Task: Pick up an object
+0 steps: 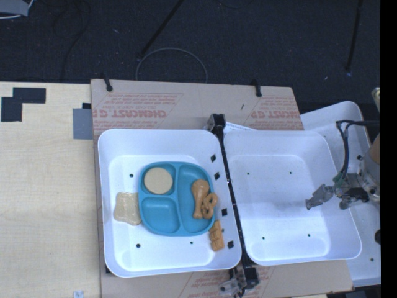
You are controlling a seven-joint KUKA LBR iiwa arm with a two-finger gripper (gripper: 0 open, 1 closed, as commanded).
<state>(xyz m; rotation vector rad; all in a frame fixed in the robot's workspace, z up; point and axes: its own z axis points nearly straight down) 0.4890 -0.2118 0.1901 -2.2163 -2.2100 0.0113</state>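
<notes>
The left bin [118, 160] holds a blue divided plate [162, 219]. On the plate lie a round tan disc [157, 180] and a brown twisted piece [203, 198]. A pale beige slab [127, 208] rests on the bin floor against the plate's left edge. A small orange-brown lump [216, 236] lies by the plate's lower right corner. My gripper [327, 204] hangs low over the right side of the right bin [279, 253], far from all these objects. It is open, with nothing between its fingers.
A black divider [226, 194] runs where the two bins meet. Both bins sit on a cardboard sheet [186, 107]. A light wooden bench top [43, 197] extends to the left. Black cables [343, 144] loop above the gripper at the right.
</notes>
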